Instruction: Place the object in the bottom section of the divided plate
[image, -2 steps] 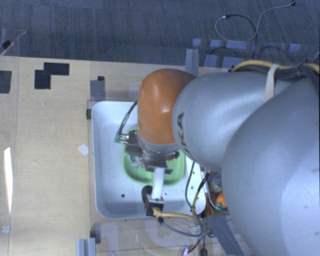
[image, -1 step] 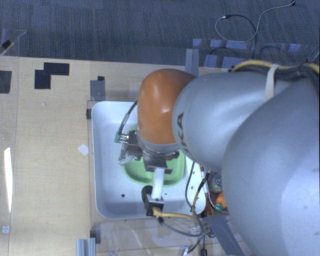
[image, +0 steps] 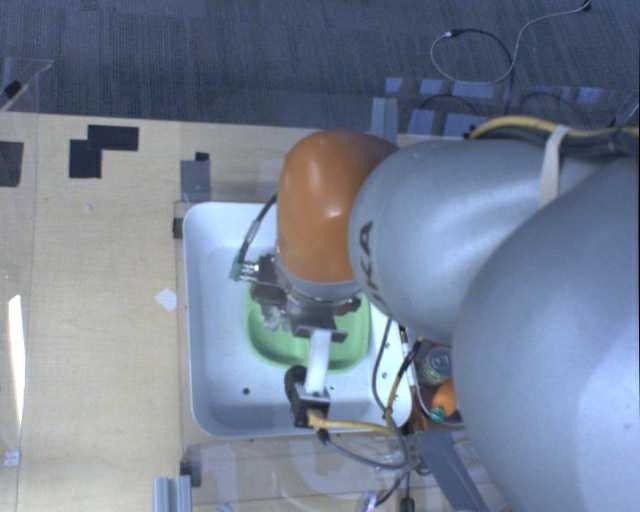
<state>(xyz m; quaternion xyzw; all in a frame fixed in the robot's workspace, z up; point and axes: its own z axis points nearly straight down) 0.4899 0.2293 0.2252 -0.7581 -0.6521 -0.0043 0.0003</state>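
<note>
My claw (image: 302, 316) hangs below my wrist, straight over the green divided plate (image: 262, 340) in the left white bin (image: 215, 300). My own wrist covers it, so I cannot tell whether it is released, clenched or grasping anything. The plate shows as a green rim to the left of my wrist and below it; its dividers are hidden under me. I see no object on the visible rim. An orange thing (image: 445, 400) lies in the right bin, well apart from the plate, on my arm's side. I judge that the bottom section lies toward the lower edge of the view from my claw.
</note>
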